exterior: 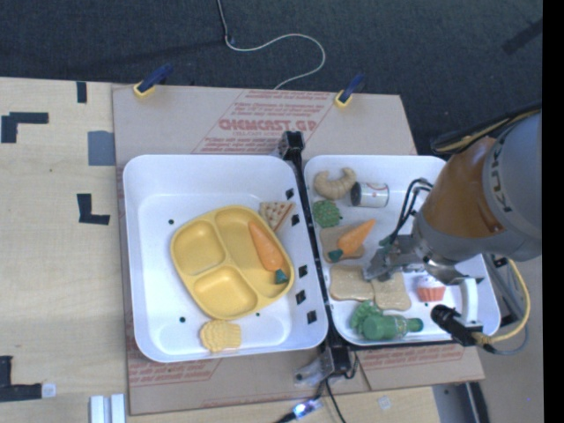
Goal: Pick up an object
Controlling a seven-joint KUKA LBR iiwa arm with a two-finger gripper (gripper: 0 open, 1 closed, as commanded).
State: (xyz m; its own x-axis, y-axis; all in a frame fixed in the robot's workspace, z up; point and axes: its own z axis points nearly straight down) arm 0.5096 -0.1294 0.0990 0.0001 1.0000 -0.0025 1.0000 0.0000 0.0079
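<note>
My gripper hangs low in the right bin, over the toast slices and just right of an orange carrot. The arm covers the bin's right part. Around the gripper lie a second toast slice, a green vegetable toy, a broccoli piece, a croissant, a silver can and a small red and white item. I see nothing lifted off the bin floor.
The left bin holds a yellow divided tray with a carrot in it, a cracker at the tray's upper right and a yellow corn piece near the front. A black divider separates the bins.
</note>
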